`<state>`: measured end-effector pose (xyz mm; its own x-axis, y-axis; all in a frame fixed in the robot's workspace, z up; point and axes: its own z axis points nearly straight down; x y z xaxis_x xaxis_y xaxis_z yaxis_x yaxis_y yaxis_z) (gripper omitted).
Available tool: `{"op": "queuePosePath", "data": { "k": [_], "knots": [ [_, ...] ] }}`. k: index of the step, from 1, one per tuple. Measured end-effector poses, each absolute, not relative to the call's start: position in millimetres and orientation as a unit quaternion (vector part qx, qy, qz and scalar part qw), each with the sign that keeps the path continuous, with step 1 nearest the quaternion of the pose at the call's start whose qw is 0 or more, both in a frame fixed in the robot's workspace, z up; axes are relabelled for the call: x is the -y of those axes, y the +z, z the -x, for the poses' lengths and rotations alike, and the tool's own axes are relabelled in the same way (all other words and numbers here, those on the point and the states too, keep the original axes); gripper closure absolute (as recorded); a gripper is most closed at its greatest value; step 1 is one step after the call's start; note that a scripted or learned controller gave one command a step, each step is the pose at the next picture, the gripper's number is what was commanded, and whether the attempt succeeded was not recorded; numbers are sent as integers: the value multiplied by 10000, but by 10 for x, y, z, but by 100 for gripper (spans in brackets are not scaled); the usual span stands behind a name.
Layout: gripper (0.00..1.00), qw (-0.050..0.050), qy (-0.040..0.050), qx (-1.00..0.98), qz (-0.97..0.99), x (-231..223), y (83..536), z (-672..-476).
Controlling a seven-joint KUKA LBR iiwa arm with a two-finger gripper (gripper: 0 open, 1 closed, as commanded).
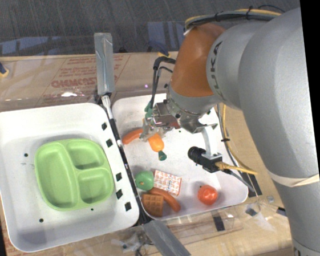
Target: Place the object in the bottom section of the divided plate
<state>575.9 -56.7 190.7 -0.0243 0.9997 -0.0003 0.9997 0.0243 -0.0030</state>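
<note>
1. The grey arm with the orange band reaches in from the right of the frame, and its pincer (155, 126) hangs over the upper part of the right-hand shallow white bin (236, 193).
2. A small orange toy carrot with a green tip (157, 144) sits directly below the pincer, apparently clamped between the fingers and lifted off the bin floor; that is a judgement, as the contact itself is small and partly hidden.
3. The light-green divided plastic plate (73, 173) lies in the left-hand white bin (11, 130), well apart from the carrot, with nothing in its sections.
4. Other items remain in the right bin: a second orange carrot-like piece (131, 136) at the upper left wall, a green round toy (145, 181), a printed packet (167, 182), a brown waffle-like piece (154, 204), and a red tomato (207, 193).
5. Judged progress: the pick looks done; the carry leftward over the divider and the release into the plate's section nearest the frame's bottom remain.
</note>
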Motion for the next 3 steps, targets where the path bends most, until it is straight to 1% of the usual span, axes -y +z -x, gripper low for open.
{"op": "queuePosePath", "data": {
  "k": [1,2,3],
  "knots": [
    [100,4,6,8306,5568,-452,1911,-5953],
    [100,26,21,8600,5102,-1024,1460,-5310],
    [100,11,8,8807,4738,-1706,1947,-4850]
  ]
}}
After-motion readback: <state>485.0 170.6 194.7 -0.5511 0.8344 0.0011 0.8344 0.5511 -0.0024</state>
